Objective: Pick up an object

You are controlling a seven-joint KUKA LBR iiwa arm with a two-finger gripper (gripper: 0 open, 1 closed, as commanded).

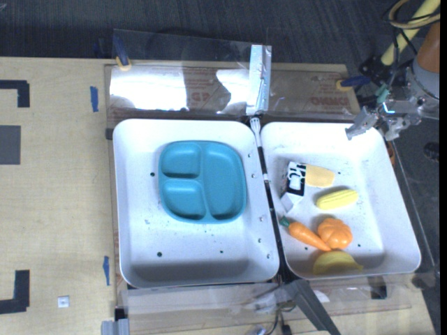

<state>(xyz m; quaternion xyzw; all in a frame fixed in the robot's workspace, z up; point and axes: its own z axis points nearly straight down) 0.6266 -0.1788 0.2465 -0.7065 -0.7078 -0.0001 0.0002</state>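
Camera view from above: left bin holds a blue divided plate, while the right bin gathers the small pickable things near its front wall: carrot, orange pumpkin, corn cob, yellow wedge, a black-and-white card and a yellow fruit. Beyond that bin's back-right corner hangs the gripper, probably parked clear; whether it is released or clenched, I cannot tell. Bare floor along the bin's back and right sides leaves room to descend.

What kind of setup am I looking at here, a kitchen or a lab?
Most likely a robot test bench: two white bins on a wooden bench, toy food like a carrot and corn, and a blue divided plate.
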